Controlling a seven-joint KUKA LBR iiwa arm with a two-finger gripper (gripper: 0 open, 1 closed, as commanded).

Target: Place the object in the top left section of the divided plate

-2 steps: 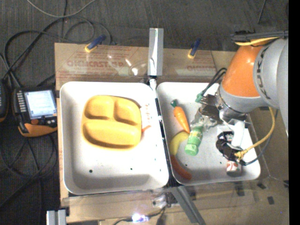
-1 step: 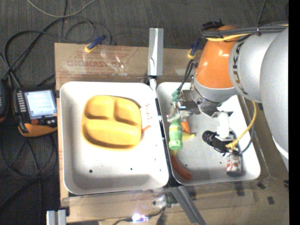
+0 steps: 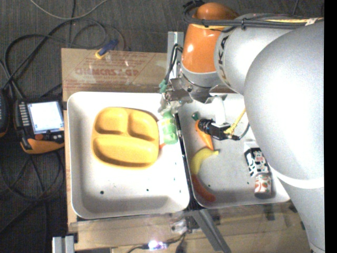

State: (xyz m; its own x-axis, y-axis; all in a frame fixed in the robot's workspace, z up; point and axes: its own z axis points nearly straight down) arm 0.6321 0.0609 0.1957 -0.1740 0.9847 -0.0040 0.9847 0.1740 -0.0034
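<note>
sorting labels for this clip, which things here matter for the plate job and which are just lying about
For the job: yellow divided plate, green object at the plate's right edge, hand right above it.

Lying about: banana, carrot, can, tablet.

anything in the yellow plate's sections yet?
No: the divided plate shows bare yellow sections, and the green object sits at its right edge.
</note>
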